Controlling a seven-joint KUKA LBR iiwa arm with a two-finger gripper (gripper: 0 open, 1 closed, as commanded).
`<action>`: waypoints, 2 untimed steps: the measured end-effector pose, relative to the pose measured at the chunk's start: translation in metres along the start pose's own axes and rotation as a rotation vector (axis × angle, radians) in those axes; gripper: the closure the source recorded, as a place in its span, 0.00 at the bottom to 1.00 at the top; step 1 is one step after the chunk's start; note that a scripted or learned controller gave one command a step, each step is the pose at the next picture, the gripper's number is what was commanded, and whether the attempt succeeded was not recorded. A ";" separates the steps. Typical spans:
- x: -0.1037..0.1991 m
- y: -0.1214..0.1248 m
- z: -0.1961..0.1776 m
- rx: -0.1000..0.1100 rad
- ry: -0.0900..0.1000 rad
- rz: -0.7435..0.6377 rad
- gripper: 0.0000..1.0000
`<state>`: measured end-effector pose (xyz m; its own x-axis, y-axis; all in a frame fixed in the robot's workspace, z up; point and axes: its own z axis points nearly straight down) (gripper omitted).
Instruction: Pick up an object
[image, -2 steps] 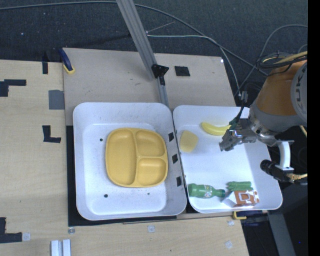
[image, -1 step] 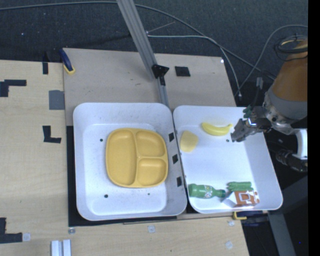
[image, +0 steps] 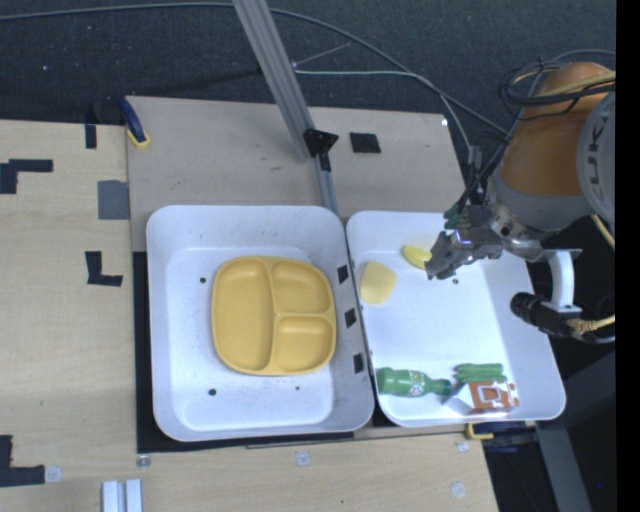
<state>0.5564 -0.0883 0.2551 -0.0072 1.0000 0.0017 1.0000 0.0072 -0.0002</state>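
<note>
Overhead, two white bins (image: 160, 300) sit on a tan bench (image: 60, 300) over dark carpet; the fingers' (image: 441, 262) state is unclear.

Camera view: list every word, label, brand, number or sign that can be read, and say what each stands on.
"UK": letters on the arm's grey housing, cut off at the view's edge.
Green bottle: label too small to read.
Orange-and-white packet: print too blurred to read.

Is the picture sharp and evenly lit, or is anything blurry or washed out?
In the camera view the light is soft and even, with faint shadows; the white right bin looks bright, nearly washed out; the yellow tray is clear; the gripper is small and a bit soft; the orange band blurs slightly.
</note>
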 end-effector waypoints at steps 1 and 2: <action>0.053 0.015 -0.002 0.001 0.000 0.000 1.00; 0.099 0.017 0.003 0.002 -0.001 0.002 1.00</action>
<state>0.5729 0.0111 0.2517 -0.0051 1.0000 0.0004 1.0000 0.0051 -0.0022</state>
